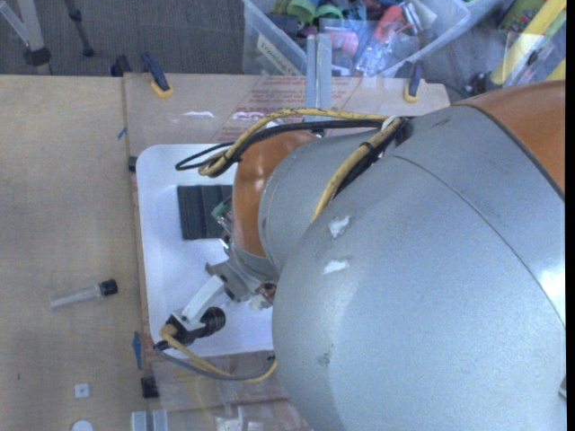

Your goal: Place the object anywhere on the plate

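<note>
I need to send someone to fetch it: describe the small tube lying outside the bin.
Start at the white bin under the grey arm, then move left onto the bare wooden bench. There lies a small clear tube, nearly flat. Its black cap at the right end sets it apart from the tiny pale bits nearer the bottom edge.

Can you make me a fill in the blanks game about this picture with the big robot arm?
1. The big grey arm has a band coloured ____ near its wrist.
2. The dark rectangular block lies inside a bin coloured ____.
3. The cables running along the arm are black and ____.
4. The clear tub beyond the bench is filled with colourful ____.

Missing words: orange; white; yellow; toys
</note>
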